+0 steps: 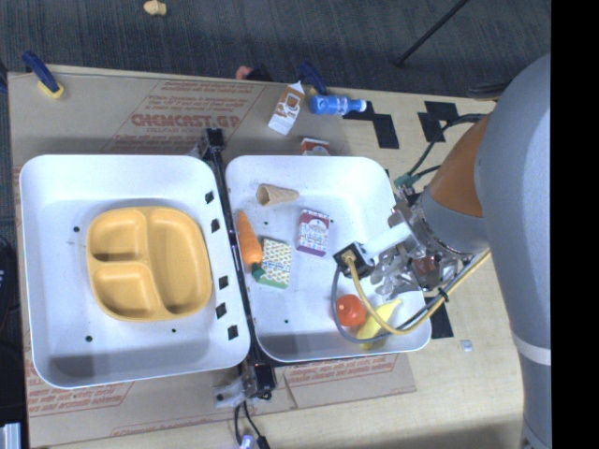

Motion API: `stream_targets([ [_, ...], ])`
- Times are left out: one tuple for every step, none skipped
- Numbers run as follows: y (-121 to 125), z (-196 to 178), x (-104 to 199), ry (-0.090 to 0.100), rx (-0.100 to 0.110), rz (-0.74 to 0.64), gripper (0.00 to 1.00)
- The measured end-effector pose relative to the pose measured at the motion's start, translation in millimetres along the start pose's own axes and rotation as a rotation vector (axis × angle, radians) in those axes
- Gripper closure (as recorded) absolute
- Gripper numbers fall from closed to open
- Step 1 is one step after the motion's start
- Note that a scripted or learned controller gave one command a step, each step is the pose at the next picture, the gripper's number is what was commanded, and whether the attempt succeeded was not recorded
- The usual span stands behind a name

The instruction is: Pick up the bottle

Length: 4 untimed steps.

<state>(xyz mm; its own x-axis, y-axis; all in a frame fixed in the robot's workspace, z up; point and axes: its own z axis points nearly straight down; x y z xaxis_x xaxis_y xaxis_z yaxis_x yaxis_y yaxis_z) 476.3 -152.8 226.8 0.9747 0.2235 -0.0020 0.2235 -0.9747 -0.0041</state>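
Hovered low over right bin (309, 168), gripper (393, 279) near tomato (350, 311); jaws' state hard to tell. Bottle (335, 106) lay on worktop (412, 410) beyond.

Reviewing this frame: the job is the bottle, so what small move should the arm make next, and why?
Probably lift and swing toward the far edge of the bench. The gripper sits low over the right bin, near a tomato and a banana, while the blue bottle lies outside both bins, beyond the bin's far rim.
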Motion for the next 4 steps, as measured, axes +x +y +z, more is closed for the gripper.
stream_targets([
  [23.2,14.8,-6.0,-0.003,0.002,0.019,1.00],
  [45.2,12.2,-10.7,0.000,0.000,0.020,1.00],
  [55.9,-4.9,-13.0,-0.001,0.001,0.018,1.00],
  [37.2,28.0,-8.8,-0.002,0.002,-0.028,1.00],
])
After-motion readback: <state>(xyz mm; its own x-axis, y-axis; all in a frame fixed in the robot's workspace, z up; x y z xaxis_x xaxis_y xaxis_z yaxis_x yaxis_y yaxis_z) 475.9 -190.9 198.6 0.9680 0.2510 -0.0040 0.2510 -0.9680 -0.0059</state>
